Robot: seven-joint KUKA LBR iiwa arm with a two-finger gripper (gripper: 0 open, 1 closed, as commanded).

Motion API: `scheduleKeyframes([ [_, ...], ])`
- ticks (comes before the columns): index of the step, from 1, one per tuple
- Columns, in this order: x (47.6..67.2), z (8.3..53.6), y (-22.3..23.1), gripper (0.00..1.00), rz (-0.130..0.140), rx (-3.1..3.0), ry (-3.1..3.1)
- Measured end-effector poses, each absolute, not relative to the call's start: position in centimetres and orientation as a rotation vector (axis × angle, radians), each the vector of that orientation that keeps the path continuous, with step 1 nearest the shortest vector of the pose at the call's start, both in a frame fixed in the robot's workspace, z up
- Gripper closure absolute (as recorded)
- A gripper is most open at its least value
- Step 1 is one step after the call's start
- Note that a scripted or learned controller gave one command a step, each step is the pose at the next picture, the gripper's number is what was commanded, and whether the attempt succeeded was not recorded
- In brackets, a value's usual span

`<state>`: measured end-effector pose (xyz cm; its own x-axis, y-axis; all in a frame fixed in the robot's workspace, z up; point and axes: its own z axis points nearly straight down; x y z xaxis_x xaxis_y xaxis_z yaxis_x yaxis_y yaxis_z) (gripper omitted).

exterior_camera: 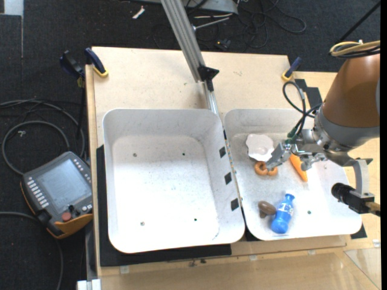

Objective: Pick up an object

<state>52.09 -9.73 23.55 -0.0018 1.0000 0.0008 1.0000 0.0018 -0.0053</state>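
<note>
Orange-brown ring-shaped object [266,169], small like a toy doughnut, lies in the right white bin [338,225], toward the bin's far-left part, just near of a white crumpled cup-like piece [259,145]. My jaws [279,157] hang directly over it, reaching in from the right; whether they stand apart or together I cannot tell from this slant, and nothing is seen gripped between them.

Other contents of the right bin: orange carrot-shaped stick [299,167] just right of the ring, partly under my wrist; blue plastic bottle with white cap [282,213] and a small brown lump [266,208] touching or nearly touching it, both at the near side. Left white bin [115,132] sits alongside on the table [151,77].

Judgement on doing the step well: the ring is low and flat, so descend straight and low enough to straddle its rim, not its top. Centre before closing; the white piece and the carrot are close, and an offset could nudge either. Lift vertically, slowly, and check that something is really held before travelling.
</note>
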Motion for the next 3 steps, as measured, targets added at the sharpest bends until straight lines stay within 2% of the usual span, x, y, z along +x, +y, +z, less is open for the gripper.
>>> scheduleKeyframes([
  [1, 52.2, 23.8, -9.7, 0.00, 0.001, -2.221, -2.221],
  [2, 52.7, 17.8, -10.2, 0.00, 0.006, -2.219, -2.217],
  [3, 52.5, 11.4, -9.6, 0.00, 0.006, -2.218, -2.216],
])
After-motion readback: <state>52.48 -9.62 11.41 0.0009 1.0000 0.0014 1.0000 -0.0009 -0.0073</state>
